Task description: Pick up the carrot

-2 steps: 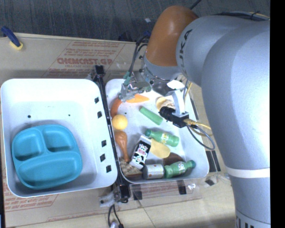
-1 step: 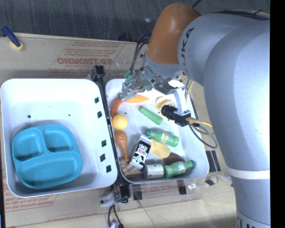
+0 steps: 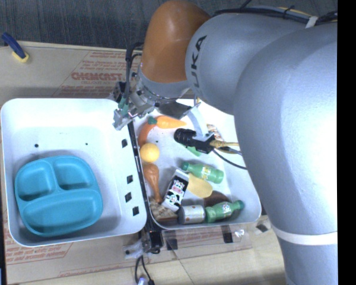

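- Camera view: the grey arm (image 3: 267, 100) covers most of the right bin (image 3: 249, 215), so that bin's far and right parts are hidden.
- The tool (image 3: 126, 108) sits over the divide between the two bins, at the right bin's upper left corner; its tips are small and cluttered (whether they are spread or pressed together cannot be told).
- The carrot (image 3: 166, 122) lies in the right bin, just right of the tool, its far end tucked under the wrist.
- Nearby lie a yellow lemon (image 3: 149, 152), green bottles (image 3: 204, 172) and a black-and-white carton (image 3: 177, 191), partly overlapping.
- The left bin (image 3: 24, 114) holds a blue divided tray (image 3: 58, 192).
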You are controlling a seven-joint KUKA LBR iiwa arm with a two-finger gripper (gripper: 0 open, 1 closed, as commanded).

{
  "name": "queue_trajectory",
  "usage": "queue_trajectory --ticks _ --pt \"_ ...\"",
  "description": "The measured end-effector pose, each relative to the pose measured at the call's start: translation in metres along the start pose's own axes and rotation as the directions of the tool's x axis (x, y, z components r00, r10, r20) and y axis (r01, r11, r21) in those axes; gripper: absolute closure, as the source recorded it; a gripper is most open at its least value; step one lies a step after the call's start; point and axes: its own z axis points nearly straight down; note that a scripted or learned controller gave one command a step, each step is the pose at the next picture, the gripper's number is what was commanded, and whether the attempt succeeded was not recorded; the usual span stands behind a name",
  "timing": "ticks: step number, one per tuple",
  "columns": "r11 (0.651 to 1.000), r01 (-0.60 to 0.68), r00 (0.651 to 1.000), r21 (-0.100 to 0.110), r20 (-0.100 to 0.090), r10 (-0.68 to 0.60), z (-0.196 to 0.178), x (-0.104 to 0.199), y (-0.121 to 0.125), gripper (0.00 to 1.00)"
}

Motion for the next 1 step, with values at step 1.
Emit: queue_trajectory --ticks 1 --pt "1.000 0.017 1.000 -0.001 0.000 -0.017 -0.0005 0.0640 -0.0017 1.00"
